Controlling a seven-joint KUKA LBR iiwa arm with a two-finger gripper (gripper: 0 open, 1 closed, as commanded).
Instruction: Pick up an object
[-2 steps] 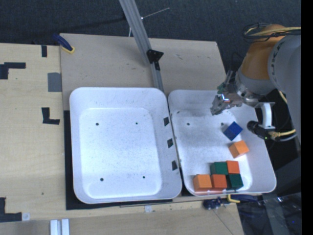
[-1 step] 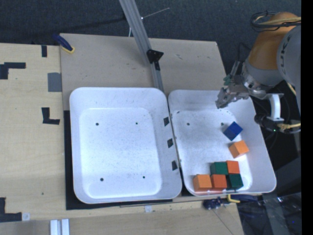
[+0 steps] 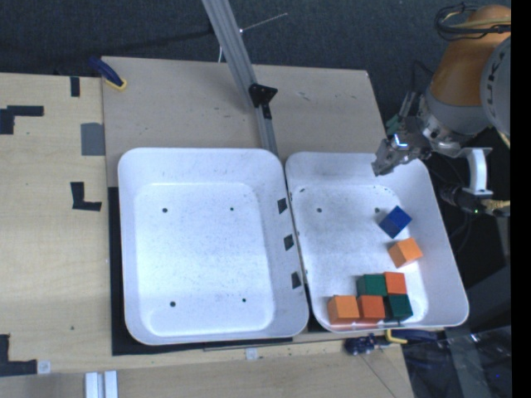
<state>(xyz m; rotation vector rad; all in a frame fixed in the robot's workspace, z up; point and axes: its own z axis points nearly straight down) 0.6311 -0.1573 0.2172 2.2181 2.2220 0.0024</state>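
Closest to me, along the near edge of the right bin (image 3: pixel 431 206), sits a tight cluster of blocks: an orange block (image 3: pixel 343 308) at the left end, a second orange block (image 3: pixel 372 307) just beside it, a dark green block (image 3: pixel 399 306) touching that one toward the bin's near right corner, and behind them another green block (image 3: pixel 372 285) with a small orange block (image 3: pixel 396 283) at its right. A little farther back, apart from the cluster and near the bin's right wall, a lighter orange block (image 3: pixel 405 252) lies tilted, and just beyond it a blue block (image 3: pixel 395 220) rests at an angle. The left bin (image 3: pixel 133 222) lies alongside, its rim touching the right bin's. At the far right corner of the right bin, the end effector (image 3: pixel 388 161) hangs over the rim, well apart from every block; whether it is wide or narrow I cannot tell from here. Behind it, past the counter (image 3: pixel 182 98), rises the orange and grey arm (image 3: pixel 465 73).
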